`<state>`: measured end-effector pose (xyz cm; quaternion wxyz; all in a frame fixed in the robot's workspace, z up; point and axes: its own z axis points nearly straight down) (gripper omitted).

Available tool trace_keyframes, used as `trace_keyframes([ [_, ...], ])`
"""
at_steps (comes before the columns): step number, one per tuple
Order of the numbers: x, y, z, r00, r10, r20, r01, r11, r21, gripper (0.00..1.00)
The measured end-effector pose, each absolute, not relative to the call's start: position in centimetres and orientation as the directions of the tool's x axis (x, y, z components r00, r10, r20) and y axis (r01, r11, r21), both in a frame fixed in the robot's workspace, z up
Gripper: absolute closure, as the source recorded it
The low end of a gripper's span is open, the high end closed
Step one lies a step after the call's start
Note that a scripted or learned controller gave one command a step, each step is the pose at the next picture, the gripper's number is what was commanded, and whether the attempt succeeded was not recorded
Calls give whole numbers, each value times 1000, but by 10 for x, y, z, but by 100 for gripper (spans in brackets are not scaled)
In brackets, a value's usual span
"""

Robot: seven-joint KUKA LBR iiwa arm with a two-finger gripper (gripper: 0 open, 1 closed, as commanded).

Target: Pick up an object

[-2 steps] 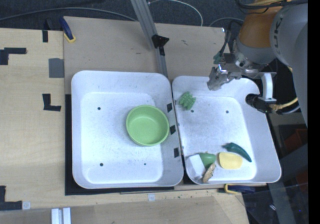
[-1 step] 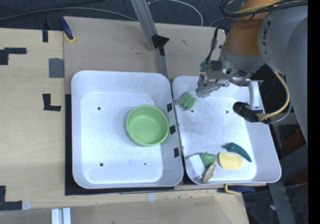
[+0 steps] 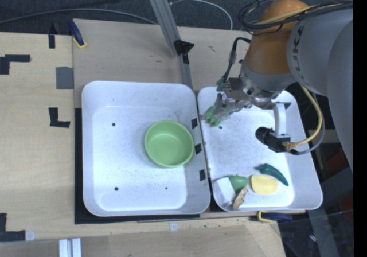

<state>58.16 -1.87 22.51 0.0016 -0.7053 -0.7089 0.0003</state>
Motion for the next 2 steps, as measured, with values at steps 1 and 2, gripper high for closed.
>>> trace_keyframes([
  [1, 556, 27, 236, -7, 1000, 2, 1000, 7, -3, 100],
  [2, 523, 77, 240, -7, 1000, 2, 1000, 7, -4, 100],
])
